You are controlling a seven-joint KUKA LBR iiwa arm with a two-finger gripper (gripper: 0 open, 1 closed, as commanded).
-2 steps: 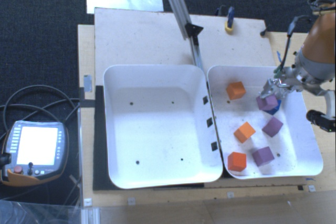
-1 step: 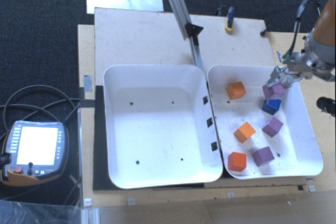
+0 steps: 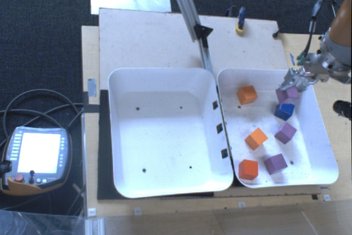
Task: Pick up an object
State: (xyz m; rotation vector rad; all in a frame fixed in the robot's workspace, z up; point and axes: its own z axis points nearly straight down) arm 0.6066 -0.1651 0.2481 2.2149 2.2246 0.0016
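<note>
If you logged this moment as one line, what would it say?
gripper: over right bin's far right corner | nearest: purple cube | grasp: unconfirmed | cubes in bin: 3 orange, 3 purple, 1 blue

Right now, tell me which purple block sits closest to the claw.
The purple block at the right bin's far right corner, directly under the claw, above the blue block. The other two purple blocks lie lower down.

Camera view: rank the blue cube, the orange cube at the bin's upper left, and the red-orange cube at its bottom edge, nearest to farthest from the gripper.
1. Blue cube, just below the gripper, near the right bin's upper right.
2. Upper orange cube, off to the gripper's left.
3. Red-orange cube, far down by the bin's bottom edge.
</note>
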